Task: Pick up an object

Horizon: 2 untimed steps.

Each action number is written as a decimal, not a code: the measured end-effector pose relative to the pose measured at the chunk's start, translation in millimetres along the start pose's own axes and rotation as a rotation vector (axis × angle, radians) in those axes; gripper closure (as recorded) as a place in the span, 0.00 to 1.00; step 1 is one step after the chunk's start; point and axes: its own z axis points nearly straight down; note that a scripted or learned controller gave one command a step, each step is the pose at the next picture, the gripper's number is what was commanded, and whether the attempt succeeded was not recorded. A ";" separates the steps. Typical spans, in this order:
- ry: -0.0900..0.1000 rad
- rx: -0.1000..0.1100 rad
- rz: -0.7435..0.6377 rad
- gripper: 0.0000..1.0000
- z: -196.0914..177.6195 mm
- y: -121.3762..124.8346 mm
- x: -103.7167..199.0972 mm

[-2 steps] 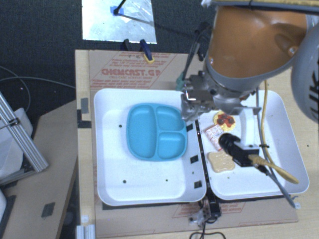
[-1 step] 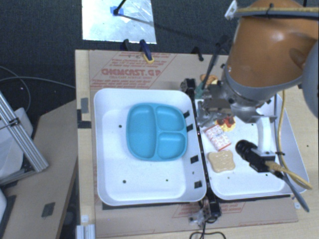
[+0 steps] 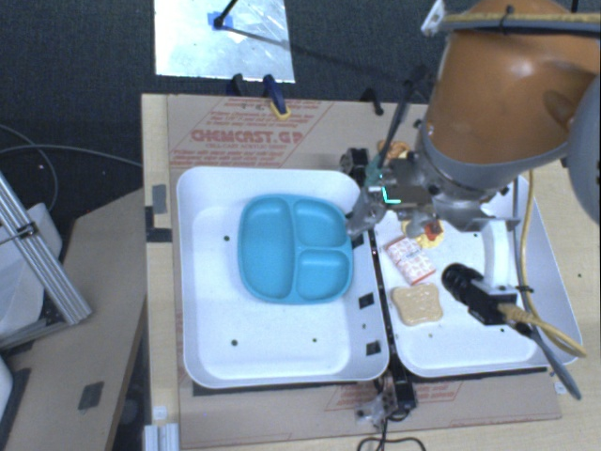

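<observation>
- The gripper point(image 3: 362, 218) hangs low over the divide between the two bins; how wide it stands cannot be told, and nothing shows in its grasp.
- Just beside it, a blue divided plate point(image 3: 294, 249) lies flat in the left bin point(image 3: 235, 350).
- In the right bin point(image 3: 460, 348), near the gripper, lies a red-and-white packet point(image 3: 410, 258).
- A tan toast-shaped piece point(image 3: 418, 303) lies just below the packet.
</observation>
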 end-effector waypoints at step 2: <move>0.001 -0.003 -0.001 0.00 -10.9 0.8 0.4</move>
